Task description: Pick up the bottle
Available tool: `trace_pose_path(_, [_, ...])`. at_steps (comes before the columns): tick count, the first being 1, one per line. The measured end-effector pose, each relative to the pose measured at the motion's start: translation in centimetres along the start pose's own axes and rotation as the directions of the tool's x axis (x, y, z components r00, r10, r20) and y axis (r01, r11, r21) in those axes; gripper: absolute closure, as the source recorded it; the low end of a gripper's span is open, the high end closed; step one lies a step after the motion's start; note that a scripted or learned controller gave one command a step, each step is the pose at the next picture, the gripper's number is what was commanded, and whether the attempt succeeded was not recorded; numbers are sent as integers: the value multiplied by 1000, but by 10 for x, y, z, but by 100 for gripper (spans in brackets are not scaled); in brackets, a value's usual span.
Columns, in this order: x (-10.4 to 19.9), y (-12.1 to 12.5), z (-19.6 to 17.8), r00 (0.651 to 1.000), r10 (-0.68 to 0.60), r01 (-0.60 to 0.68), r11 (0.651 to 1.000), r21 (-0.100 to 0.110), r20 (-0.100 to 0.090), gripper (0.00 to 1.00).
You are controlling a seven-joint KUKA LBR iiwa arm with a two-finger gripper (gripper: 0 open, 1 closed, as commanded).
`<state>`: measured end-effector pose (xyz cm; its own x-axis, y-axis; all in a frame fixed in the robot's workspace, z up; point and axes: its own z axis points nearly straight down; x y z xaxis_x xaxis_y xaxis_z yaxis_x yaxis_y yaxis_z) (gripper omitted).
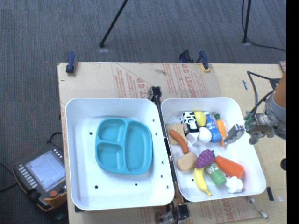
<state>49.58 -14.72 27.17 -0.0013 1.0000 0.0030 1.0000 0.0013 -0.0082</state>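
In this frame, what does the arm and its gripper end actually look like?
At the camera view's right edge, the arm shows an orange band above a grey wrist section. Dark cables loop beside it over the bench. The gripper is a grey metal assembly with a dark, blocky body behind it, reaching over the right bin's edge. No markings are legible.

The desk [117, 76] is a brown board with red print, standing on grey carpet. Two shallow white bins rest directly on it, side by side and touching along a dark central strip. The left bin [77, 125] sits left of that strip; the right bin [252, 171] sits right of it. Blue clamps [70, 62] grip the desk's far edge beyond the left bin.
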Motion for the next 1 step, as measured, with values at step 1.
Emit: trace_pose_path(1, [0,1,-7,1000,-1,1,1000,6,-2,100])
